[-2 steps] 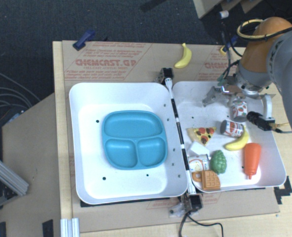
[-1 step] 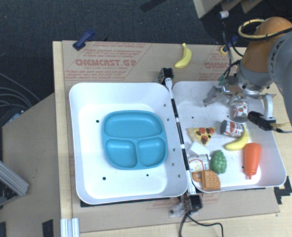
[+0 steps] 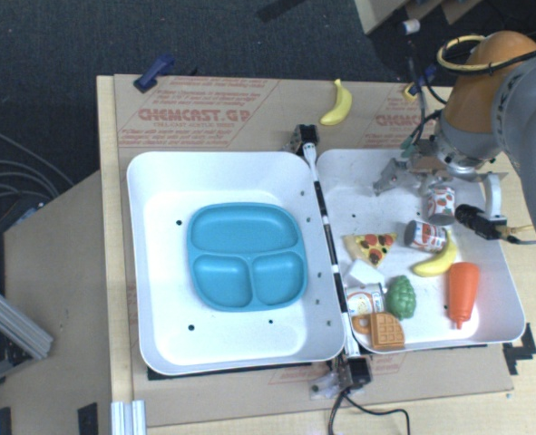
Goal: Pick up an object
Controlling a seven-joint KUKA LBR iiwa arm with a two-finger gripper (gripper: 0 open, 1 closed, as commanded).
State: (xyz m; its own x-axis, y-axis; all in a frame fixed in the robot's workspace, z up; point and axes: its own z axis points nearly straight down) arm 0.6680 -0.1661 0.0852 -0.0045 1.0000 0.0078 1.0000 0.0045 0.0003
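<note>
Nearest, a ridged brown plastic waffle [image 3: 386,332] sits at the right white bin's [image 3: 501,320] front edge; behind it lie a knobbly green broccoli [image 3: 401,297] and an orange plastic carrot [image 3: 462,293], likely light, stiff and slippery, best pinched mid-body. Farther back, the end effector [image 3: 439,200] hovers beside a small red-labelled can [image 3: 427,235]; its opening cannot be made out.

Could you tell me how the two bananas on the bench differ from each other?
The upper banana lies outside the bins on the cardboard; the lower banana lies inside the right bin. The upper banana lies alone, while the lower one sits crowded between a can and the carrot. Both are yellow and curved.
</note>
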